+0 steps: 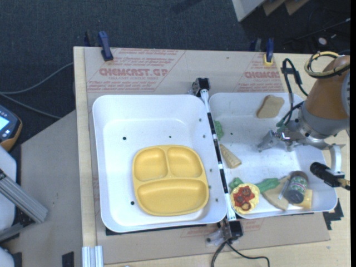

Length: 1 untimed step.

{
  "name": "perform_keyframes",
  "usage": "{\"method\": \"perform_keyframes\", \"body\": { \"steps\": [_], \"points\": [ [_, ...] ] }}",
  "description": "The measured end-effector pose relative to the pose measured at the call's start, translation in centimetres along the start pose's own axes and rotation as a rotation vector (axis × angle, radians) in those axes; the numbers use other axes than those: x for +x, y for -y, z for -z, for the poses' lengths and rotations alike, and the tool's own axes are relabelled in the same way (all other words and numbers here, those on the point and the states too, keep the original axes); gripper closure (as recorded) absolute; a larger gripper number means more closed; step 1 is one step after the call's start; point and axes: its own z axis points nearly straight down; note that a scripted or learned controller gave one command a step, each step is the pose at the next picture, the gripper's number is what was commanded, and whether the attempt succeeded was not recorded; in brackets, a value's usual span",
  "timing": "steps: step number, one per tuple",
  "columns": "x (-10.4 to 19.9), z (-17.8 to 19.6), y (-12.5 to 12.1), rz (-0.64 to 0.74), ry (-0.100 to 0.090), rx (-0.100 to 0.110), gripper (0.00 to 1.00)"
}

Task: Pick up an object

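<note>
Over the right bin: claw at low height above bare white floor, pointing left; arm entering from the right.
Claw state: cannot tell; too small and foreshortened to read.
Held item: none visible at the claw.
Left bin: contains yellow divided plate, lying flat, centre to front.
Right bin: contains all loose candidates.
Far corner: tan bread-like slice, flat, well apart from the rest.
Left wall of right bin: tan wedge just beside a small green piece.
Front edge: pizza-like toy, green leafy piece, small can lying on tan flat pieces; all crowded, touching.
Nearest candidate: tan wedge, left of and slightly below the claw.
Handling estimate, wedge: probably light, rigid toy plastic; likely smooth and prone to slip.
Grasp point, wedge: across the narrow sides near the thick end.
Handling estimate, can: rounded, likely to roll; grasp across the body.
Risk: wedge close to bin wall; limited finger clearance.
</note>
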Motion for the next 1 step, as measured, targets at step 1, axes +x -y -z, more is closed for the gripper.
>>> {"method": "perform_keyframes", "body": {
  "steps": [1],
  "points": [
    [-1.77, -0.09, 9.71, -0.001, -0.001, -0.001, 0.0]
  ]
}}
